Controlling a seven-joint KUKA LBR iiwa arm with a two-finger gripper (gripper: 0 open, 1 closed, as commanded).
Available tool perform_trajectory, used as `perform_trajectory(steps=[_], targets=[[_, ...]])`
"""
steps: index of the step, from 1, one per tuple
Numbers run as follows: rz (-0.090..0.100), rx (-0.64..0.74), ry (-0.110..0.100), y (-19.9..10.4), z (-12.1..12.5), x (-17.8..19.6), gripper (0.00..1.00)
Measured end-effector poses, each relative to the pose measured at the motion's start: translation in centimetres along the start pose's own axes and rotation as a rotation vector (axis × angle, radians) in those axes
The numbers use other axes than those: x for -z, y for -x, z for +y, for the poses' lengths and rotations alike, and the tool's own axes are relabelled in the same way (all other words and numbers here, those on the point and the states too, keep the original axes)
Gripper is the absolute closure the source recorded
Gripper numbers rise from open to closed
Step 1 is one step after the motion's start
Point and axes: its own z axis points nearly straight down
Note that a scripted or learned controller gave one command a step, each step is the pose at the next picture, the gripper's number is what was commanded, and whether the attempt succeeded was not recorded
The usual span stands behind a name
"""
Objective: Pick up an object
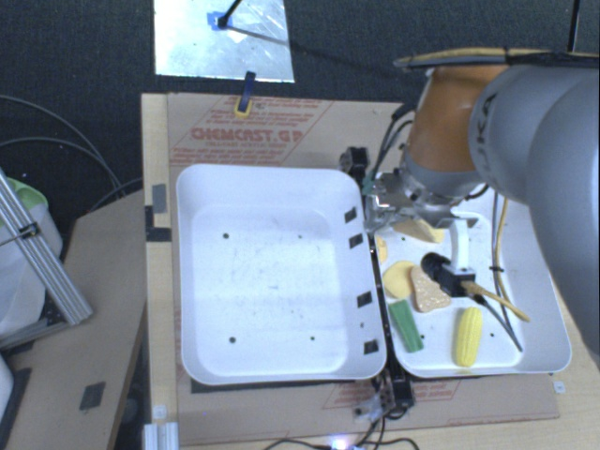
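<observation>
The arm (pixel 506 129) leans in over the right bin (pixel 548 345), its wrist low above the bin's far left corner, beside the wall shared with the left bin (pixel 262 279). The gripper (pixel 389 209) sits under the wrist housing; I cannot tell how it is set, nor whether it holds anything. A pale yellow wedge (pixel 417 230) lies just beside it, toward the bin's middle, and is probably the target, since the tool hangs closest to it. Nearer the camera from the gripper lie a slice of toast (pixel 430 295), a yellow round piece (pixel 398 277), a green stick (pixel 407 325) and a corn cob (pixel 468 336), loosely clustered, so any one could be picked.
</observation>
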Motion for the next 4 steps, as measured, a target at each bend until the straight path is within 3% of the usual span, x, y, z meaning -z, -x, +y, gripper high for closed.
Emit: perform_trajectory(steps=[1, 2, 3, 4], targets=[[0.000, -0.002, -0.003, -2.3, -6.0, 0.0, 1.00], [0.000, -0.008, -0.003, -1.2, -10.6, 0.0, 1.00], [-0.001, -0.005, 0.010, -0.2, -10.3, 7.7, 1.00], [-0.002, -0.008, 0.003, 2.4, -5.8, 4.6, 1.00]])
